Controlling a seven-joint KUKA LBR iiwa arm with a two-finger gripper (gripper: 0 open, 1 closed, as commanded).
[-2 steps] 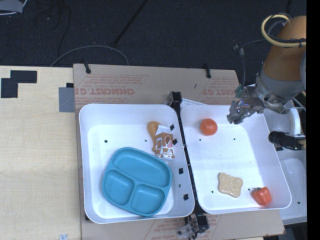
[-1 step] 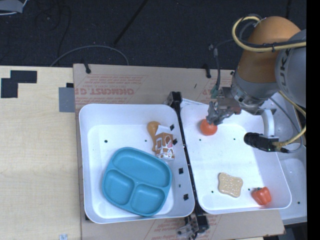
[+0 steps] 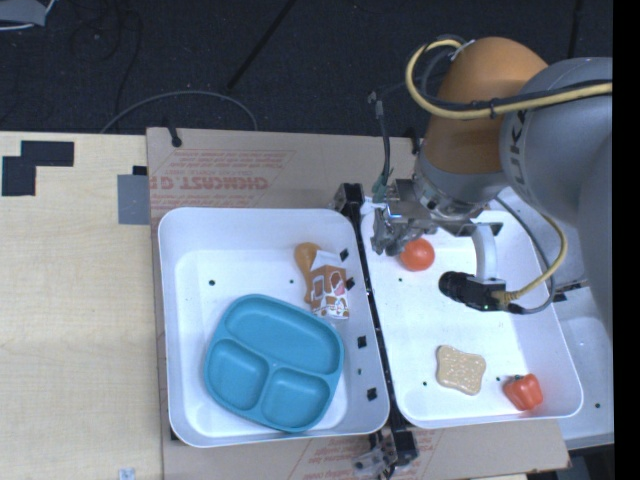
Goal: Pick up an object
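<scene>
Nearest the camera, in the right bin [image 3: 425,323], a slice of toast [image 3: 460,369] lies flat with its long axis roughly left to right. A red pepper [image 3: 523,391] lies just beside it in the bin's near right corner; which way it points cannot be told.

In the left bin [image 3: 180,268], a blue divided plate [image 3: 272,361] fills the near half. Its long axis runs on a slant from near right to far left. Beyond its far right edge lies a small printed carton [image 3: 329,292], close to the wall between the bins. A brown drumstick-shaped toy [image 3: 306,258] touches the carton's far side, its long axis near to far and its thicker end away from the camera.

Farther back in the right bin, a red tomato [image 3: 417,255] rests on the floor near the far left corner. It looks round, with no long axis to make out. The gripper [image 3: 392,236] is just to its left, low over that corner by the dividing wall. It has hold of nothing visible, and how far open it is cannot be told.

Both bins sit on a cardboard sheet [image 3: 230,173].
</scene>
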